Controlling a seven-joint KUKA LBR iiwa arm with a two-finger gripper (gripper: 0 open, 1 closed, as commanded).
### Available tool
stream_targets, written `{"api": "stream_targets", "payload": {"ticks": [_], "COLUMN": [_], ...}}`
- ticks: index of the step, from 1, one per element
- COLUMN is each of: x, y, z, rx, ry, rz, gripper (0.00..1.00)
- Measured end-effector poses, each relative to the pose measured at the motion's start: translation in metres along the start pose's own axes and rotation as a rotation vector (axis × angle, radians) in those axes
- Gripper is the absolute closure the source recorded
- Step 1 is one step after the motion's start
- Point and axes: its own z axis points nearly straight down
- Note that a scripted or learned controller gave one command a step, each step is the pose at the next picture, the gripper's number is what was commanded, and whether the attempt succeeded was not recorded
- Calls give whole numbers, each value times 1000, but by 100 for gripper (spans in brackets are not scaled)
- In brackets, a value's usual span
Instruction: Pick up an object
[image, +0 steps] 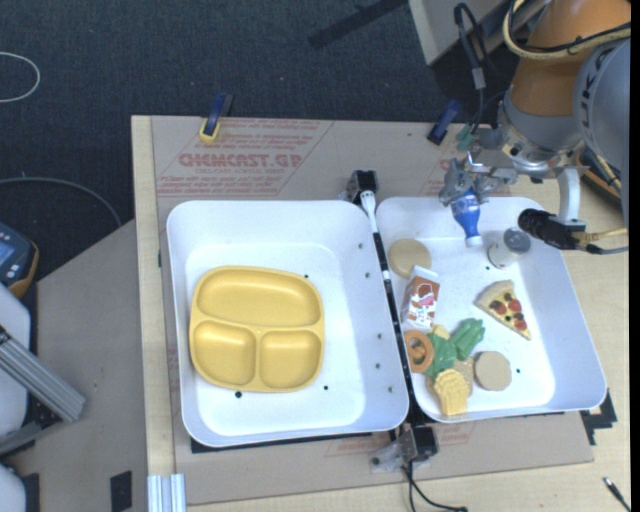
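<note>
My gripper (466, 205) hangs over the far edge of the right bin (575, 330), near its back left corner. A small blue piece (467, 219) shows right at its tip; I cannot tell whether it is held. In the right bin lie a round tan biscuit (407, 256), a red and white carton (422, 300), a pizza slice (503, 306), a brown pretzel (418, 350), a green leafy toy (460, 340), a yellow corn piece (452, 391), a tan disc (492, 371) and a small grey disc (515, 240).
The left bin (190, 240) holds a yellow divided plate (258, 328). A black divider (378, 260) runs between the two bins. Clamps sit at the bench's far edge (213, 118). Bare white floor shows in the right bin's middle, between the carton and the pizza slice.
</note>
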Motion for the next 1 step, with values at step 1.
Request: {"api": "stream_targets", "payload": {"ticks": [1], "x": [0], "y": [1], "z": [-16], "rx": [3], "ry": [0], "rz": [1], "gripper": [100]}}
